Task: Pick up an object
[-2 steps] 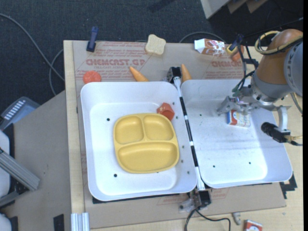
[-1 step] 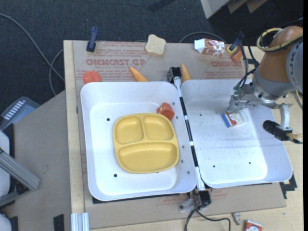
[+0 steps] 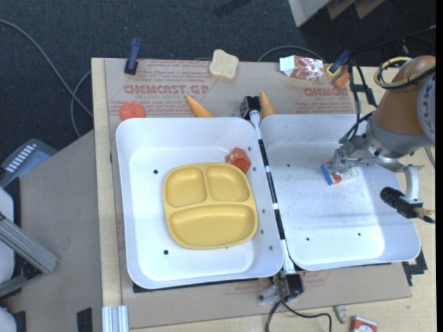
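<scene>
Camera view is showing the gripper (image 3: pixel 340 164) reaching in from the right of the frame and sitting low over the right bin (image 3: pixel 332 244), in its upper middle area. Directly at the fingertips a small object (image 3: pixel 332 176) is lying on the bin floor, blue at its left end, red and white beside it. Whether the fingers are gripping it cannot be told. A yellow divided tray (image 3: pixel 208 205) is occupying the left bin (image 3: pixel 138 185), an orange-red piece (image 3: pixel 239 159) touching its upper right corner
</scene>
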`<action>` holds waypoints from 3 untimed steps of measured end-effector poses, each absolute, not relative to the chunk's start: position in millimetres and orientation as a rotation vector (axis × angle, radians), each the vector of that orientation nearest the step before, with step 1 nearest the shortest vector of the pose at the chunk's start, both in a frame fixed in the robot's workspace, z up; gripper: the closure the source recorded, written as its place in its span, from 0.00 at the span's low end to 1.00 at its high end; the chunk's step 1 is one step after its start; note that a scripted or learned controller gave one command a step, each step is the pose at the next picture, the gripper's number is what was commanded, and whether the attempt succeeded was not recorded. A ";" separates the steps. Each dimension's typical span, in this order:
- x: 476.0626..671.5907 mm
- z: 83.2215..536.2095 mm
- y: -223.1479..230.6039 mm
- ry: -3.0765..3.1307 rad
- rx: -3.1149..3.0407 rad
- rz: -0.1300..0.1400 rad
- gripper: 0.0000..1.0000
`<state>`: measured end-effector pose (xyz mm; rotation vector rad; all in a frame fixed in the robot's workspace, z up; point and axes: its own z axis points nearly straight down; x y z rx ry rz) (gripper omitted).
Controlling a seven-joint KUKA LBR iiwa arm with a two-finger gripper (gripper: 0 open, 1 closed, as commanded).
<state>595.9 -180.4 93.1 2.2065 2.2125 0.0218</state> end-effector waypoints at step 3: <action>564.9 136.0 -165.9 2.224 2.222 0.000 1.00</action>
